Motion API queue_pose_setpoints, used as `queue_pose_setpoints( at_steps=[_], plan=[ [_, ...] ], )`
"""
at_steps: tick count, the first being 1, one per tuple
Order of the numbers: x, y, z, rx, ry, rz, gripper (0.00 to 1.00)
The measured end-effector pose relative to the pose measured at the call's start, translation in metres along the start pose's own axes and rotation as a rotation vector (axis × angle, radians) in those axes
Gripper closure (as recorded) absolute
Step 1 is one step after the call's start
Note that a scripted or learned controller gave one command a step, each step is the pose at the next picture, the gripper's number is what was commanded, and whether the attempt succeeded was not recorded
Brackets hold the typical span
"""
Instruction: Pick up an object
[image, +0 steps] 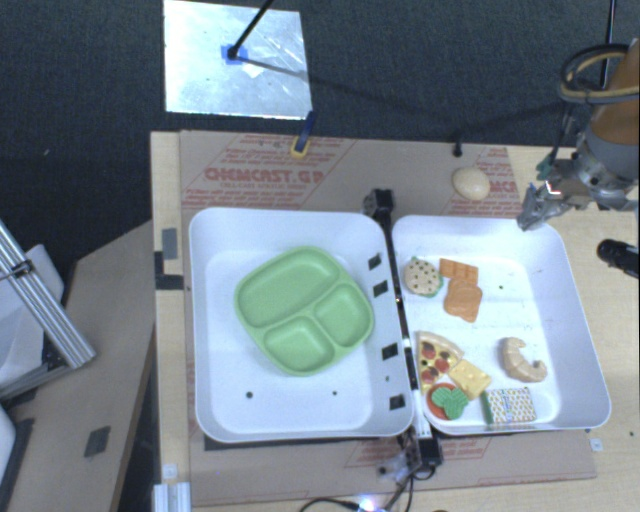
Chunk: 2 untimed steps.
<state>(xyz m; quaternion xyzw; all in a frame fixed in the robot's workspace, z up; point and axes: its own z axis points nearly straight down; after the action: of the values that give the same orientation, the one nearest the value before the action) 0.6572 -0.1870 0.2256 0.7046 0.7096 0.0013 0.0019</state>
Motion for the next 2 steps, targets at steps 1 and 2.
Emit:
queue_pose_setpoints(
  at_steps=[1,2],
  plan=[
    [0.044,-0.025,0.007,0.005,0.002,-0.001,1.0],
    [0.087,-0.044,0.013,0.004,0.002,-0.001,1.0]
  ],
)
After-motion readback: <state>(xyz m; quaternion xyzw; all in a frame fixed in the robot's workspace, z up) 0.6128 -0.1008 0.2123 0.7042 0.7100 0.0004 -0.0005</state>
